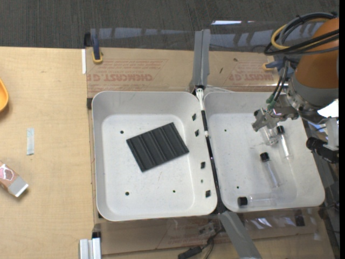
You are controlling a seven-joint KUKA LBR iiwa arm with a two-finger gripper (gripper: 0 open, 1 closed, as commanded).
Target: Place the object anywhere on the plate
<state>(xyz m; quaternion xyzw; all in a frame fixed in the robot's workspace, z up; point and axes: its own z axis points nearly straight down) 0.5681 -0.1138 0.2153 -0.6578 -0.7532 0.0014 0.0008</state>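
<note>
A dark grey ribbed plate lies tilted in the middle of the left bin. In the right bin lie two clear tube-like objects with black caps. One clear tube lies near the middle, its cap pointing to the far side. The other clear tube rests along the near wall, cap to the left. My gripper hangs low over the right bin's far right part, just above the upper end of the middle tube. Whether it touches or holds anything is unclear.
The arm with its orange band and cables enters from the upper right. A metal divider runs behind the bins. On the wooden bench to the left lie a small wrapped item and a small grey strip.
</note>
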